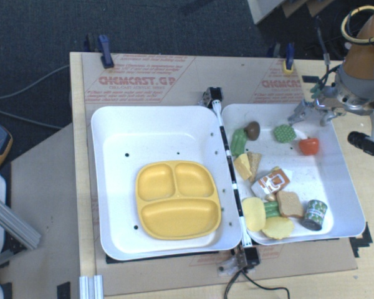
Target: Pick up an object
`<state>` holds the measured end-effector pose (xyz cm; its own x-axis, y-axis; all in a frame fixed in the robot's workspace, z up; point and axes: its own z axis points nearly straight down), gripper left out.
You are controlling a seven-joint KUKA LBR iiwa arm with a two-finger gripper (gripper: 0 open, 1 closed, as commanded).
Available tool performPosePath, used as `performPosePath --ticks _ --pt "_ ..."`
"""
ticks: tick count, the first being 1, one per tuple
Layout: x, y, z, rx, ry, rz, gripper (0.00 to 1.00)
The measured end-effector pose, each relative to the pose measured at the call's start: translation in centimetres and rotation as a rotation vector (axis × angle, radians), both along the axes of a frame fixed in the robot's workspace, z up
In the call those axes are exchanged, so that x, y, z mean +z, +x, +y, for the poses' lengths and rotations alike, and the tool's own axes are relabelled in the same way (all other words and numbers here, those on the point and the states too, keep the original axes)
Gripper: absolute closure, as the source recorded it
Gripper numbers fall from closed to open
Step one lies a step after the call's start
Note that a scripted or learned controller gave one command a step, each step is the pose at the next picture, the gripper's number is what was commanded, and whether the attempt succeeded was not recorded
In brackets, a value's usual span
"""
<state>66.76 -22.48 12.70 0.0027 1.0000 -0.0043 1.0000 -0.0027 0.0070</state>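
Observation:
The right bin (346,167) holds a jumble of toy food. At its far end lie a brown ball (252,129), a bumpy green piece (285,133) and a red tomato (308,146). Nearer are a green pepper (238,142), a yellow cheese wedge (245,166), an orange-and-white packet (271,182), a bread slice (290,204), a green can (315,213) and yellow pieces (254,213). My gripper (313,112) hangs over the bin's far right corner, just beyond the tomato. It is open, with nothing between its fingers.
The left bin (112,136) holds a yellow divided plate (176,199). A black clip (213,95) sits where the bins meet at the back. Blue clamps (104,50) hold the board's far edge. The arm (361,61) stands at the right.

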Motion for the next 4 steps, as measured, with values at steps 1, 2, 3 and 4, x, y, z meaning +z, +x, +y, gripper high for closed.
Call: performPosePath --ticks 1,2,3,4 --pt "-4.5 -0.1 9.6 0.011 0.009 0.011 0.0" --pt "-4.1 -2.0 12.0 0.004 0.0 0.01 0.0" --pt "-4.2 -9.7 8.4 -0.002 0.006 0.014 0.0" --pt "-3.2 -9.2 8.6 0.002 0.004 0.005 1.0"
